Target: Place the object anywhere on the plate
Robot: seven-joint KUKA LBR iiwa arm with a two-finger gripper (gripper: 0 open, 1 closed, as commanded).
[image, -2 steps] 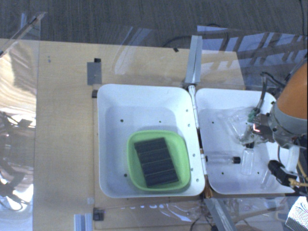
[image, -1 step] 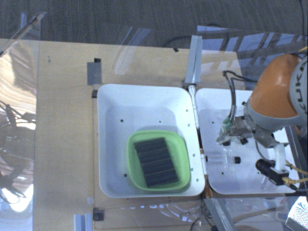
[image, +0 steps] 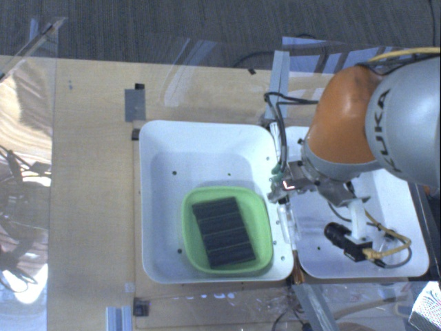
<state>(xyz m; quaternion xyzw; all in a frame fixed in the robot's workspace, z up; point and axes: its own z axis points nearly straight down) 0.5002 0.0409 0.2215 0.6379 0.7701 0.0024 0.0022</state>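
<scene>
A pale wooden bench carries two white bins: the left bin mid-frame, the right bin touching it, apparently.

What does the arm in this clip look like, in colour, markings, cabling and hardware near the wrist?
The arm is rounded and grey, with dark "KUKA" lettering along its shell and a glossy orange band above the wrist. Below the band sits a grey wrist flange with a small red light. Black cables run down its left side, and a black cylindrical part with yellowish wires hangs beneath, above the right bin.
</scene>
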